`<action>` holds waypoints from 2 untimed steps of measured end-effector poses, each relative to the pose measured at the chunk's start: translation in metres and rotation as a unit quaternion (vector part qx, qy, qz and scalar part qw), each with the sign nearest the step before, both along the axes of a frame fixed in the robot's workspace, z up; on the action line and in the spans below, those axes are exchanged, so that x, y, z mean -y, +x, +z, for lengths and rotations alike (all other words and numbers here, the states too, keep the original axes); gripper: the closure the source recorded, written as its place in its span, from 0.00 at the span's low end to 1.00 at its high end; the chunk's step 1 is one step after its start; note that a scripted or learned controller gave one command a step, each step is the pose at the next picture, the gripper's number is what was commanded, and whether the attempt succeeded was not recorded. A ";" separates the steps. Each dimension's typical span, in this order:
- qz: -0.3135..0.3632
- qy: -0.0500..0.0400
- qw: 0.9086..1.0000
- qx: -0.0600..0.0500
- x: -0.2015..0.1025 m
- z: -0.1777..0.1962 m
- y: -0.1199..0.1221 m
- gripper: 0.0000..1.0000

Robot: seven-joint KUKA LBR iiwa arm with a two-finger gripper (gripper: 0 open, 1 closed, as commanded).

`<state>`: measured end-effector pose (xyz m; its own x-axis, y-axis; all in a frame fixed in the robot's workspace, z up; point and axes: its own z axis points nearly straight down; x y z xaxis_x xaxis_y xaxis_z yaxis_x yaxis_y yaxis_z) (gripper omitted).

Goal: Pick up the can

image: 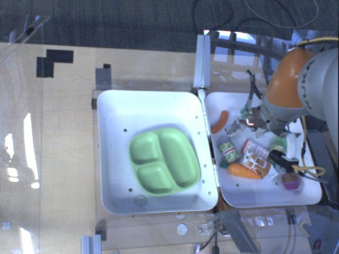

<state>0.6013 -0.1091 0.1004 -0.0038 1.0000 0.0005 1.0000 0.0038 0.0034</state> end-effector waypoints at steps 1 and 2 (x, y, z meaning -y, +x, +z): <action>-0.016 0.000 1.000 0.003 0.047 -0.012 -0.049 0.00; -0.091 0.000 0.996 0.005 0.010 -0.011 -0.085 0.00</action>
<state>0.5162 -0.1186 0.0889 0.1770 0.9842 0.0016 0.9841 -0.1771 0.0144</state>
